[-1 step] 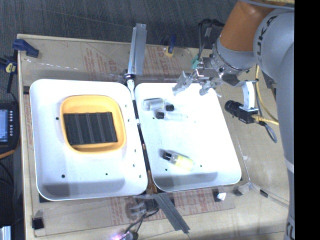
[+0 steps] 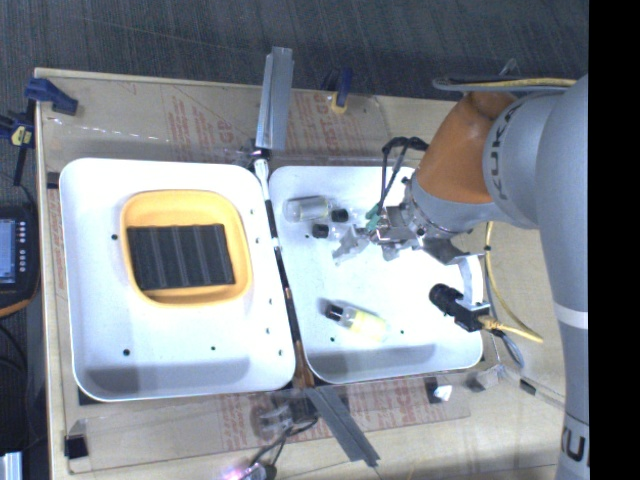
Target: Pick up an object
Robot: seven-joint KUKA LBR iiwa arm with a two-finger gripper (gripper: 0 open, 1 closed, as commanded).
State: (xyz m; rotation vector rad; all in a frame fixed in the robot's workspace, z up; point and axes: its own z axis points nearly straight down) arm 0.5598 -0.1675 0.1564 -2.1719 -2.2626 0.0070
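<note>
In the camera view, the end effector [image 2: 366,236] hangs over the far half of the right bin [image 2: 440,353], the arm reaching in from the right. Whether it is spread or pressed together cannot be told: its tip is a tangle of grey metal against the white floor, and nothing can be seen pinched in it.

The likeliest things to pick lie just left of it. A small black piece [image 2: 320,230] sits near the tip, and a grey cylinder [image 2: 305,208] lies a little farther left and toward the far wall, its long axis running left to right. A pale yellow tube [image 2: 356,317] lies well apart on the near side, also roughly left to right, dark end leftward.

My judgement is that the coming move turns on a short leftward shift to the black piece or cylinder. The left bin [image 2: 90,368] holds a yellow tray [image 2: 185,204], well away on the worktop [image 2: 150,108].
</note>
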